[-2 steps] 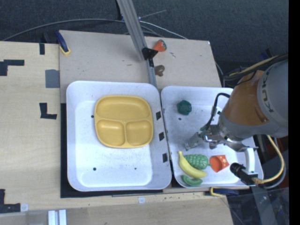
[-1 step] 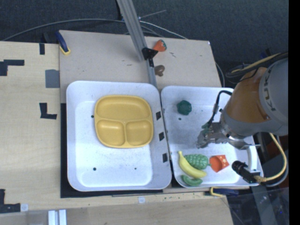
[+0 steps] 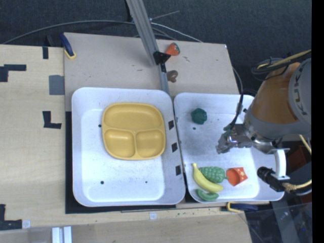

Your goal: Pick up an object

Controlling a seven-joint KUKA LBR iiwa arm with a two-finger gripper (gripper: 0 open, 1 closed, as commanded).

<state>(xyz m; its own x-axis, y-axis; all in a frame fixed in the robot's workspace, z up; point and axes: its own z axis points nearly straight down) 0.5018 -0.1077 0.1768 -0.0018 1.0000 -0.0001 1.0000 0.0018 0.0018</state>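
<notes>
Objects for picking lie in the right bin [image 3: 223,99]: a dark green ball-like piece [image 3: 199,116] near its upper left, and along the lower edge a yellow banana [image 3: 204,180], a knobbly green item [image 3: 213,173] touching it, a smaller green piece [image 3: 207,195] below the banana, and an orange-red item [image 3: 236,175] just beside them. Jaws [image 3: 226,143] hang over the bin's bare middle; whether they are spread or pressed together cannot be told. Left bin [image 3: 86,151] holds a yellow divided tray [image 3: 134,130] on the worktop [image 3: 30,130].
</notes>
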